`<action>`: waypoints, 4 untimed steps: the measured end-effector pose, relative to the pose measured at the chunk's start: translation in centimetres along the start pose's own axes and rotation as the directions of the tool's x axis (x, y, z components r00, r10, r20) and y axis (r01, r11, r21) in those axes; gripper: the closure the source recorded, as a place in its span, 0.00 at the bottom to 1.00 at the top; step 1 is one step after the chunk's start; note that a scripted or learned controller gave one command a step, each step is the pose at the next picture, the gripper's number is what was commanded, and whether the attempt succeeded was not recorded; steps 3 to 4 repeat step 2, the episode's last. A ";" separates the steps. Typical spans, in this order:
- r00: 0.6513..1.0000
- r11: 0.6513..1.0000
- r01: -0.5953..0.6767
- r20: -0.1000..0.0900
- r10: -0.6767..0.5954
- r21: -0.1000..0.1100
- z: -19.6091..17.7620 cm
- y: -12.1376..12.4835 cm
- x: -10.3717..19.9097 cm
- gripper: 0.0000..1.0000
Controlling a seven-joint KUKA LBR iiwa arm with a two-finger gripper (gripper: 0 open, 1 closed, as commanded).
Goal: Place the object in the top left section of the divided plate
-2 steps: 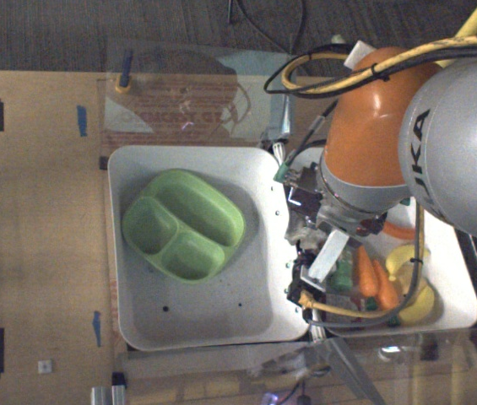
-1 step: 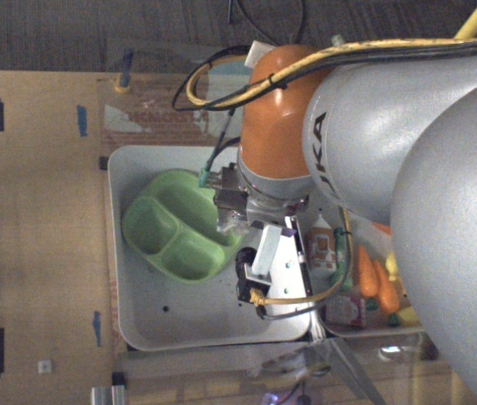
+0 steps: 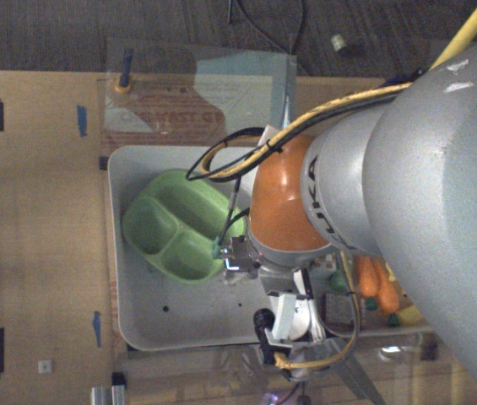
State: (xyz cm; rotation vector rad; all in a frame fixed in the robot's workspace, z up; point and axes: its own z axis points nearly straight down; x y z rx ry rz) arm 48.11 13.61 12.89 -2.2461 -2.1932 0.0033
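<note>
1. The divided plate [image 3: 170, 226] is light green, rounded, and lies flat in the white bin [image 3: 137, 310], toward its left half.
2. Its raised ridges split it into what look like three sections.
3. Its right edge is hidden under the arm's orange band.

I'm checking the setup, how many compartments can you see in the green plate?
3: one large along the plate's upper right, two smaller along its lower left. The arm covers the right edge, so more may be hidden.

Grey arm [image 3: 407, 192] low, wrist downward
</note>
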 end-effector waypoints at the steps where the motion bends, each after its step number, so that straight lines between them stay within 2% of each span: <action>1: 0.990 0.990 -0.142 0.000 0.142 -0.002 -0.3 -0.5 6.9 1.00; 2: 0.990 0.990 -0.144 0.001 0.144 -0.001 -6.2 2.6 6.8 1.00; 4: 0.990 0.990 -0.144 0.001 0.144 -0.001 -6.2 2.6 6.8 1.00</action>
